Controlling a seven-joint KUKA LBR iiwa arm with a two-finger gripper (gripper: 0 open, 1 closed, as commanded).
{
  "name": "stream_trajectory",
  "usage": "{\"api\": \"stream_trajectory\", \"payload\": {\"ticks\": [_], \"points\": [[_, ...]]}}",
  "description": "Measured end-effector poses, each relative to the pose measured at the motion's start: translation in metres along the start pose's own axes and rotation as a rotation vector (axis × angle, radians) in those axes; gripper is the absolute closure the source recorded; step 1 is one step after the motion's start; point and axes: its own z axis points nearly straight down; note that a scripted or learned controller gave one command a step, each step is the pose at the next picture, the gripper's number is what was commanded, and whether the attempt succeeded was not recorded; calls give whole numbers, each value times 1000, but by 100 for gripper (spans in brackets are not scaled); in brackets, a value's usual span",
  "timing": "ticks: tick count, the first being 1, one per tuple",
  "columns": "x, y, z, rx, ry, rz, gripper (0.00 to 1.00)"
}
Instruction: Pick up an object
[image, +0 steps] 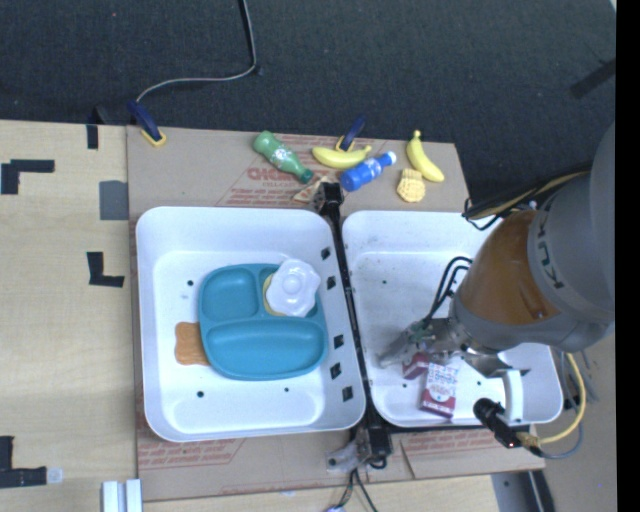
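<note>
grey arm's gripper (425, 345) low in the right white bin (395, 235), jaws' state honestly can't tell | small red-and-white carton (438, 388) flat just below it | blue divided plastic plate (262, 325) in left bin (165, 235)

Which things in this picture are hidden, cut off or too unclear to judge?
- Gripper, camera view: the arm's wrist covers most of it, so its finger state cannot be read.
- Red and white packet: its upper end lies under the gripper; its print is too small to read.
- Orange item in the left bin: the blue plate covers most of it.
- White object on the plate: too blurred to identify.
</note>
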Motion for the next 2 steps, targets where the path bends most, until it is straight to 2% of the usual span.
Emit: {"api": "stream_trajectory", "payload": {"ticks": [1,2], "points": [[-1,0,-9,2,-1,2,100],[85,22,-98,10,4,-2,100]]}}
